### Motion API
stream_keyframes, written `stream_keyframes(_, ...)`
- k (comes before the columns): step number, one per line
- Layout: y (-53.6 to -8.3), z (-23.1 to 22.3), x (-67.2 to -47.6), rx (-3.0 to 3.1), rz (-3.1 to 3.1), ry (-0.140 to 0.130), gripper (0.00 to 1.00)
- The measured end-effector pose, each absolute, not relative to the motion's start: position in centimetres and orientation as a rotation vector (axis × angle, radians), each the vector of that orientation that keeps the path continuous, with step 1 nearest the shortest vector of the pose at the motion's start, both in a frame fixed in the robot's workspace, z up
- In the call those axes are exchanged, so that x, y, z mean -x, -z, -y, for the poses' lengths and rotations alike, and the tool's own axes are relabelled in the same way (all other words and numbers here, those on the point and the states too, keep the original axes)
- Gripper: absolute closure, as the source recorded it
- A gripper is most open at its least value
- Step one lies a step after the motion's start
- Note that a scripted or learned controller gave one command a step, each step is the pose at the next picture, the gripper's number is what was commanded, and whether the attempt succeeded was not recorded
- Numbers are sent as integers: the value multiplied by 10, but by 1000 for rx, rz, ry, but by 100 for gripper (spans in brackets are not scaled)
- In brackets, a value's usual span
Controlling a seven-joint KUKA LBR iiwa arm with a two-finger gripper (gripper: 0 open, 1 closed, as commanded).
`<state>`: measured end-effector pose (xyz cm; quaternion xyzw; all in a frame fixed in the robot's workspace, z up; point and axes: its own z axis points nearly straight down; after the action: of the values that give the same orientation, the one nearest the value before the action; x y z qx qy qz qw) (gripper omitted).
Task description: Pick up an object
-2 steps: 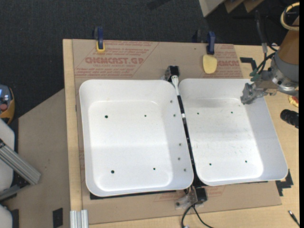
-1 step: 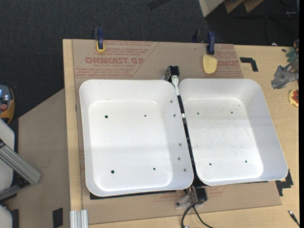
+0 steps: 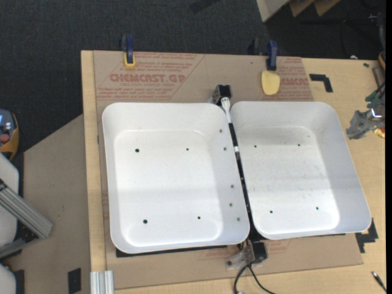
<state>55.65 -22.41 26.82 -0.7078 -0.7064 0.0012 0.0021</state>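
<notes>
Two shallow white bins sit side by side on the brown board. The left bin [image 3: 116, 164] has a plain white floor marked with a few small dark dots. The right bin [image 3: 343, 164] has the same dotted floor, with faint grey scuffs across its middle. A thin black-and-white strip [image 3: 236, 158] runs along the seam where the bins meet.
Blue-handled clamps with yellow pads [image 3: 128, 49] [image 3: 270, 78] hold the board's far edge. A small metal fixture [image 3: 362, 122] stands at the right edge beside the right bin. A cable and connector [image 3: 250, 256] lie at the front seam. Dark floor surrounds the bench.
</notes>
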Motion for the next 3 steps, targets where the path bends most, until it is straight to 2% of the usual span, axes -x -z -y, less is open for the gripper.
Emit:
stream_keyframes(1,-238,163,-525,2211,2221,-1,100)
stream_keyframes(2,-220,70,-542,2206,2228,2,100)
stream_keyframes(3,-423,36,-556,2226,2239,25,100)
